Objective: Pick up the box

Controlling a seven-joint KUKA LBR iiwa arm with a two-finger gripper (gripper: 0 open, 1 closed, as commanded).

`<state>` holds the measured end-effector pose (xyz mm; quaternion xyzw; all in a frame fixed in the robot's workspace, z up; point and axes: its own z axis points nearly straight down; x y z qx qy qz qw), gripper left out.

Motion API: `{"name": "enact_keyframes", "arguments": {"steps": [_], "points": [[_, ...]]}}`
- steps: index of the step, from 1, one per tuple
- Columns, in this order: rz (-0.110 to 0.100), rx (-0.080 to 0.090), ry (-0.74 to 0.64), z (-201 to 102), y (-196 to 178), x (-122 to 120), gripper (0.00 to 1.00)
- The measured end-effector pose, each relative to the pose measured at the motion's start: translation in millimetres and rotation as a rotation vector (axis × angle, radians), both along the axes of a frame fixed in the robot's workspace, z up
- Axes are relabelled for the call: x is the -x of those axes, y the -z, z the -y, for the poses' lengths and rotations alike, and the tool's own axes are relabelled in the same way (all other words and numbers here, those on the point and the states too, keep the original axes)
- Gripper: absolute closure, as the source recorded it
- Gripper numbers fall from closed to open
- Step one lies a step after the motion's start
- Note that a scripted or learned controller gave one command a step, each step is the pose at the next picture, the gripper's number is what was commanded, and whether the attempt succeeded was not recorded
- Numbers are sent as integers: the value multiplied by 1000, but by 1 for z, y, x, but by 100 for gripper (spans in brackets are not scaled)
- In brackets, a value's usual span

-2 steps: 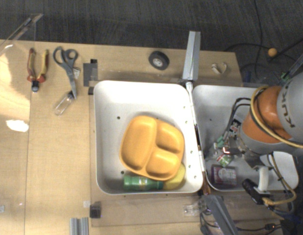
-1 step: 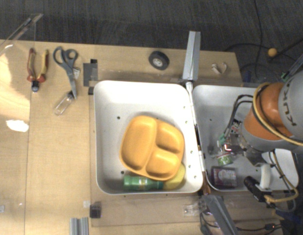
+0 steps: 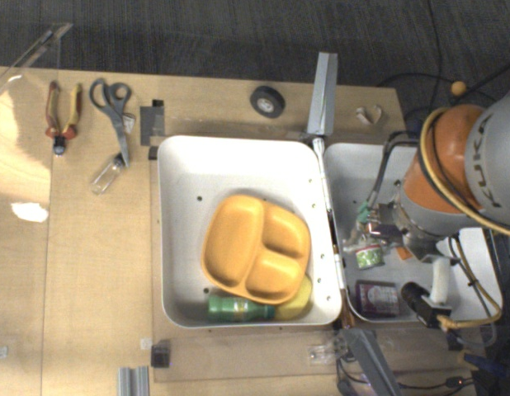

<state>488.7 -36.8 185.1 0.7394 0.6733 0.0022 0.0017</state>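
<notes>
In the lower right of the frame, the box [image 3: 376, 297] is lying flat on the floor of the right bin [image 3: 347, 165], close to that bin's near wall. It is looking small, dark and probably cardboard, so likely light and fairly stiff, though thin walls may be giving under a hard squeeze. Judging from its flat pose, closing across its shorter sides from above is looking like the best hold. Its right end is sitting beside a black part of the arm [image 3: 453, 167], and its label is too blurred to read.

Just above it, the end effector [image 3: 366, 242] is hovering amid wires. How far open it is I cannot tell, and nothing is showing as held. A small green bit [image 3: 368, 258] below it is hard to identify.

Left of that, a yellow tray [image 3: 257, 247] is covering part of a green bottle [image 3: 234, 307] in the left bin [image 3: 181, 221].

Farther up, scissors [image 3: 115, 110] are lying on the table [image 3: 90, 287].
</notes>
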Motion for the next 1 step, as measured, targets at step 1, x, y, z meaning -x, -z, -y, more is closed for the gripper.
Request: {"name": "enact_keyframes", "arguments": {"steps": [1], "points": [[-3,-1,328,-43,-1,-6,100]]}}
